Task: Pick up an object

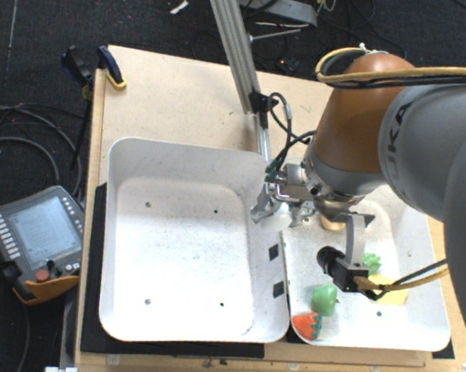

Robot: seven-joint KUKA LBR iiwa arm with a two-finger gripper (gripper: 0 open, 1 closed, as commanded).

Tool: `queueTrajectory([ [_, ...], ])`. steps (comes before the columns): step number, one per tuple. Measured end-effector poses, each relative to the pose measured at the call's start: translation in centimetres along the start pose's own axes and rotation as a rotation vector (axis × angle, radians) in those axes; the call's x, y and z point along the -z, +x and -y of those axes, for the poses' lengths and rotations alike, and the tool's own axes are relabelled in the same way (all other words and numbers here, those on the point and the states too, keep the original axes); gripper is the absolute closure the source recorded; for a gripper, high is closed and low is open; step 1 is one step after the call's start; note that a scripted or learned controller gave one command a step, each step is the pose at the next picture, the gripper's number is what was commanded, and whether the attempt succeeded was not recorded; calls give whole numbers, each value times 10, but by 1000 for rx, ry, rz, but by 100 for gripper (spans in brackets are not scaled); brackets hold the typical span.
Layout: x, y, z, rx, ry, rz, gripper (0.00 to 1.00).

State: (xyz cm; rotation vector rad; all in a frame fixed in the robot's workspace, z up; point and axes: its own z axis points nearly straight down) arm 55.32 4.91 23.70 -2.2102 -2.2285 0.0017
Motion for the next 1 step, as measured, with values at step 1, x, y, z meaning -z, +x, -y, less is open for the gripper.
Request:
queueTrajectory([
  [1, 3, 49, -4, 0, -3, 0, 100],
])
